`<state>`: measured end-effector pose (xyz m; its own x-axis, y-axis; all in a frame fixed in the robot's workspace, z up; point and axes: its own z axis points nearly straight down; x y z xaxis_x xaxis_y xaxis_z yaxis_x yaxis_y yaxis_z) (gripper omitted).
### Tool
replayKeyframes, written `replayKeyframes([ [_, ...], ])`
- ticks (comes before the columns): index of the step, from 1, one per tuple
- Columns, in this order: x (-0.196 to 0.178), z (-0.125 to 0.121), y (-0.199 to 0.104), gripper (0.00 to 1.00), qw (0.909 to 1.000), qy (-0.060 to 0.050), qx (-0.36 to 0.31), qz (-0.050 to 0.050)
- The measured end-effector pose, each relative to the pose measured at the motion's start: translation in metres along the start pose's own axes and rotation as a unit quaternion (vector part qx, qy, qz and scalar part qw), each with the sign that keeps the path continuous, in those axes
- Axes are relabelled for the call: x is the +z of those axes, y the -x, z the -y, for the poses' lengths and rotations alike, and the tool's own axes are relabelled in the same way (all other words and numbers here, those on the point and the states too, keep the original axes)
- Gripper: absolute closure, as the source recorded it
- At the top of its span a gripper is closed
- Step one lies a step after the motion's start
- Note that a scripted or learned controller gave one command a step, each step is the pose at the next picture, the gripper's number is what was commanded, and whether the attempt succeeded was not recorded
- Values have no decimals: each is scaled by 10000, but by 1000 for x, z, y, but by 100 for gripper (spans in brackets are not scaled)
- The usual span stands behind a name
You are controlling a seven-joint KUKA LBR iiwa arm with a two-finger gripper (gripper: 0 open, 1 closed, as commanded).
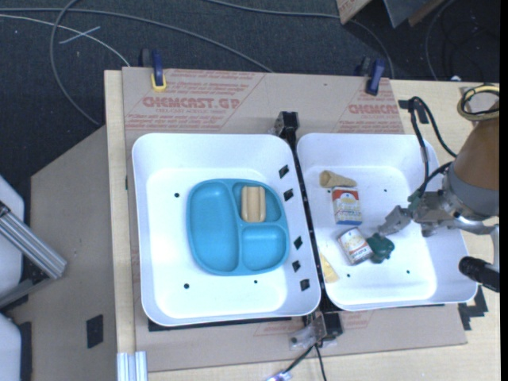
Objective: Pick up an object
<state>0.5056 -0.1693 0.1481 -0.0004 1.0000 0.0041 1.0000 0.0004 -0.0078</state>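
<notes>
The gripper point(382, 241) reaches low into the right bin point(413, 288), its dark tip touching a small jar point(355, 245) — whether the fingers are released or clenched cannot be told. A clean lift likely needs them straddling the jar — the red carton point(347, 205) lies just beyond.

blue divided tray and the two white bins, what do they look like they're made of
Blue divided tray: probably moulded plastic, one even colour, rounded compartment walls, soft sheen. White bins: likely thin formed plastic, smooth and glossy with rounded corners, though the look can't confirm it.
</notes>
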Motion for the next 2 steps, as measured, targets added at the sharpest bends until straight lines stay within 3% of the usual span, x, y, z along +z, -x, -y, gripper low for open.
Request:
replayKeyframes([
  [1,58,-9,1,0,10000,22,-3,8],
  [2,44,-9,1,100,10000,42,8,12],
])
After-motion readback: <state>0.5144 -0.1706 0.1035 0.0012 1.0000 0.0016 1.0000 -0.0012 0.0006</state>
